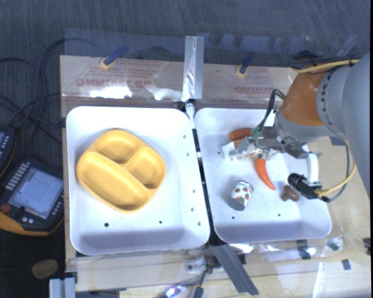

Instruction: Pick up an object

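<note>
Gripper [256,149] over tapered orange carrot [264,173] in smooth white bin [311,225].

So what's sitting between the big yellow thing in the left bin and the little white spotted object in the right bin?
In the camera view, between the yellow object and the white spotted object lie bare white bin floor and the two bins' adjoining rims; no other item sits there.

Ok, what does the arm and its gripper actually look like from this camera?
The arm is smooth rounded grey, with an orange band above the wrist. Below that sits a darker grey wrist block with pale metal parts leading to the gripper. A black cable runs along the wrist, and a yellow cable loops beside it to a small black plug.
</note>
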`<state>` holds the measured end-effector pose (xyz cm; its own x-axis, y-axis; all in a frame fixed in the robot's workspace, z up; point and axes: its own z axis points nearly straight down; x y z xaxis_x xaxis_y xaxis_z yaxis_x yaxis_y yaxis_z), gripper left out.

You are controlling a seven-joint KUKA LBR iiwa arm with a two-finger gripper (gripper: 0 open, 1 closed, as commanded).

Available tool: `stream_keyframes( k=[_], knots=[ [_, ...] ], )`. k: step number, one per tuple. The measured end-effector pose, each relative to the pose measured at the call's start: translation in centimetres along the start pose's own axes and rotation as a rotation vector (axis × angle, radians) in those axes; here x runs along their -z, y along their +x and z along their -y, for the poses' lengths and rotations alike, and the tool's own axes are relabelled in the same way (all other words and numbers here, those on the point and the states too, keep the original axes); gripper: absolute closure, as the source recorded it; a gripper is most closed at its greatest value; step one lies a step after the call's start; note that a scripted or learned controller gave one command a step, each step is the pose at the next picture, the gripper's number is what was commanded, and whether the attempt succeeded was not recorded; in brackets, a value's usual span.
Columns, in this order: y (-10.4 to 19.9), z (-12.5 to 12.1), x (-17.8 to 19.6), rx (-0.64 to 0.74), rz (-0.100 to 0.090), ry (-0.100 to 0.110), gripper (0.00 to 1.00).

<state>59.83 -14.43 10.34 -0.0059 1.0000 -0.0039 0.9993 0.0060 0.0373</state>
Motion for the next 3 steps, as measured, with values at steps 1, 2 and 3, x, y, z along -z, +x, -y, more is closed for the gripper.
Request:
stream_keyframes(
  k=[1, 2, 3],
  knots=[
    [0.7, 1.8, -1.3, -0.004, 0.000, 0.025, 0.00],
    [0.6, 1.7, -0.3, -0.005, 0.000, 0.024, 1.00],
    [9.7, 0.1, 9.2, -0.002, -0.003, 0.039, 1.00]
  ],
)
